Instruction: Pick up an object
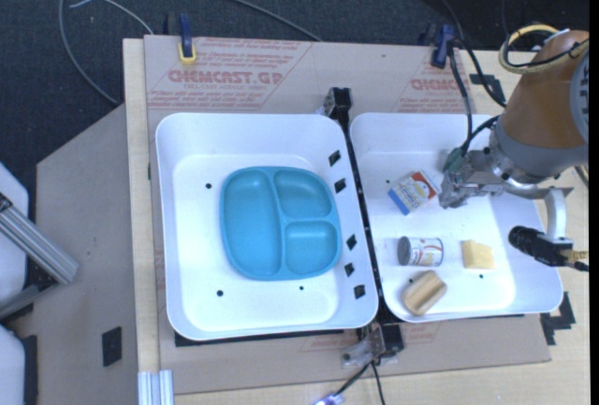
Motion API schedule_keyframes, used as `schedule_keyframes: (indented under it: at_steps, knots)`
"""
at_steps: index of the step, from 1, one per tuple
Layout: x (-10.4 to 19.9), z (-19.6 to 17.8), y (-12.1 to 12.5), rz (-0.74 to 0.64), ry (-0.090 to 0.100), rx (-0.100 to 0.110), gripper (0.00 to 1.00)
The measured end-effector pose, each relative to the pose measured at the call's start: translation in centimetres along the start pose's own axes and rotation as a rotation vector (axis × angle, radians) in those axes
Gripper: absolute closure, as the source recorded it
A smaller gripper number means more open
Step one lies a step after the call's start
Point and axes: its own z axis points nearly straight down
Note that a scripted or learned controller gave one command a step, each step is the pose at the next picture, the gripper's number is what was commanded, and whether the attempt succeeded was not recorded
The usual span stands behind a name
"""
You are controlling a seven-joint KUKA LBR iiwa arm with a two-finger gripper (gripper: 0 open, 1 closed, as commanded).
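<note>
In the right bin (496,296) lie a small blue, white and orange packet (411,192), a little can on its side (421,252), a pale yellow block (478,254) and a tan block (423,292). My gripper (454,191) hangs low over the bin's upper middle, just right of the packet and apart from it. The arm with its orange band (546,94) reaches in from the right.
The left bin (187,291) holds a blue divided plate (281,222). A row of black clips (346,207) marks the seam between the bins. A black fitting (538,246) sticks over the right bin's right rim. Cables trail across the floor behind the bench.
</note>
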Motion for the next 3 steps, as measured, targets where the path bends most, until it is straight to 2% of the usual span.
schedule_keyframes:
  at_steps: [1,2,3]
  knots:
    - [-0.8,-6.1,0.5,0.001,-0.001,-0.002,1.00]
    - [-0.8,-9.3,0.6,0.001,0.000,0.002,1.00]
    - [3.6,-8.3,-0.2,-0.002,0.004,0.009,1.00]
